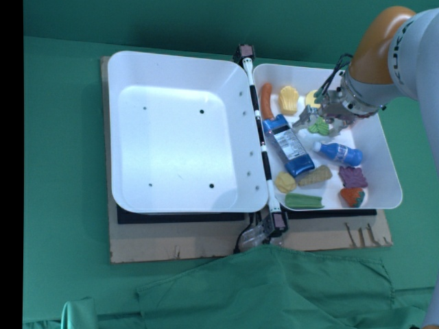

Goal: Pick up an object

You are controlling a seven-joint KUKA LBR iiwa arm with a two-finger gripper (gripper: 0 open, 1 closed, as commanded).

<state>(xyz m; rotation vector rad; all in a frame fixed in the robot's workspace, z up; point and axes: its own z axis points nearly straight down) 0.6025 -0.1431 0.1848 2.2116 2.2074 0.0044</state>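
Green, lumpy toy piece (319, 127) sits right under the gripper (321, 117), near the middle of the right bin (388, 177). Looks like the target, judging by where the tool is parked. You can't call it grasped: the wrist hardware hides the fingertips, so how far open the tool is, and whether anything is pinched, I cannot tell.

Around the tool:
- yellow ball-like item (312, 99) just behind it, toward the bin's far wall
- yellow shell-shaped piece (289, 100) and orange carrot-like stick (266, 100) further out, on the divider side
- blue pouch (289, 145) lying flat, just beside the gripper on the divider side
- blue bottle (337, 153) on its side, just in front of the tool, close enough to get bumped
- yellow lump (285, 181), tan corn-like piece (315, 176), green pod (304, 201), purple piece (352, 177) and an orange-red one (352, 197) well clear along the near wall

Arm (405, 43) reaches in over the far right corner, so the approach is steep, probably to drop between neighbours rather than sweep them.

Left bin (123, 74) is on the far side of the divider from the tool.

Risk, my read: the bottle rolls if clipped.
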